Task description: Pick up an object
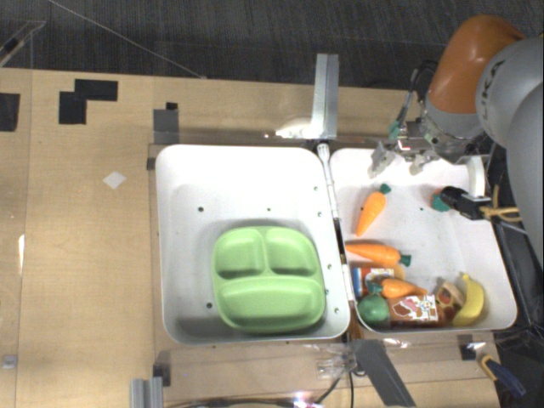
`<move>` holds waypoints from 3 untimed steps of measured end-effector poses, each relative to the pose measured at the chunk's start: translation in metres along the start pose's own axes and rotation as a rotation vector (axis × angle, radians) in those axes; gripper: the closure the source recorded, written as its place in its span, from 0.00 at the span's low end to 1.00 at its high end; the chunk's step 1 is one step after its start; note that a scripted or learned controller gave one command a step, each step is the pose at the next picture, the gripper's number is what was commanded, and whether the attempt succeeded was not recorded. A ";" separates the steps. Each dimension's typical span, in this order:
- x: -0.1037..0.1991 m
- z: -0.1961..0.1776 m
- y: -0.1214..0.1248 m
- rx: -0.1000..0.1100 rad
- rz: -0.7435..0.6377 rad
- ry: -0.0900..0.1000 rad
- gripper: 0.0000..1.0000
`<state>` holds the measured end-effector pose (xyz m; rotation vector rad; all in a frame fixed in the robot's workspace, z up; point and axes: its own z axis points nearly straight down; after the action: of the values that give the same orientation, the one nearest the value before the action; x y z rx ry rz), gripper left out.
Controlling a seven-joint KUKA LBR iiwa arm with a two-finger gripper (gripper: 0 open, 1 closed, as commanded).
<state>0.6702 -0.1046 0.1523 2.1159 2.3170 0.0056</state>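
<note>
Gripper (397,160) hanging over upper right bin (425,253), fingers (375,165) spread apart, gripping nothing. Small orange plastic carrot (371,212) lying just below it at frame centre-right. Green divided plastic tray (269,278) sitting in left white bin (183,228).

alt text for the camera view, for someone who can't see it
A grey arm's open gripper hovers over the right bin, above an upright toy carrot; more toy food is piled at that bin's near edge. The left bin holds a green divided tray.
</note>
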 end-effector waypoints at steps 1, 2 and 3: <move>0.011 0.056 -0.010 -0.003 -0.099 0.000 0.00; 0.016 0.061 -0.050 -0.009 -0.032 -0.001 0.00; 0.019 0.048 -0.047 -0.018 -0.035 0.001 1.00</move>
<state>0.6222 -0.0903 0.1044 2.0673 2.3445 0.0268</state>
